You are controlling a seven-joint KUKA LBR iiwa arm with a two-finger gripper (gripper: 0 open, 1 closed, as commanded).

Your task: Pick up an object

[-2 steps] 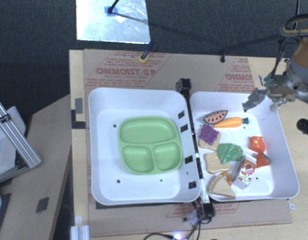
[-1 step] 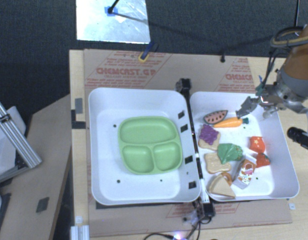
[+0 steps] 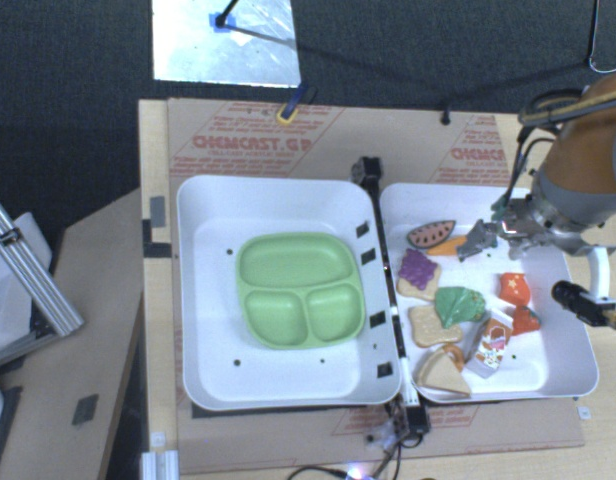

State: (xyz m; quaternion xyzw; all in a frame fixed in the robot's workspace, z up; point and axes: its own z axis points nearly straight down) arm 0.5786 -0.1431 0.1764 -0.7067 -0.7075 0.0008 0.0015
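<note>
The right white bin [image 3: 573,368] holds several toy foods. A brown oval slice [image 3: 431,234] and an orange carrot piece [image 3: 446,249] lie at its back left. In front of them are a purple piece on bread [image 3: 419,271], a green leafy piece [image 3: 458,304], a bread slice [image 3: 428,325], a small carton [image 3: 491,346] and a sandwich wedge [image 3: 443,371]. An orange-red piece [image 3: 515,288] and a red piece [image 3: 526,319] lie further right. My gripper [image 3: 480,240] hangs low over the bin's back, just right of the carrot piece, with nothing visibly held.
The left white bin [image 3: 203,268] holds a green divided plate [image 3: 298,288]. A black divider with clips [image 3: 380,268] runs between the bins. A black handle-like part [image 3: 580,303] sticks out over the right bin's right side. The arm [image 3: 583,158] reaches in from the upper right.
</note>
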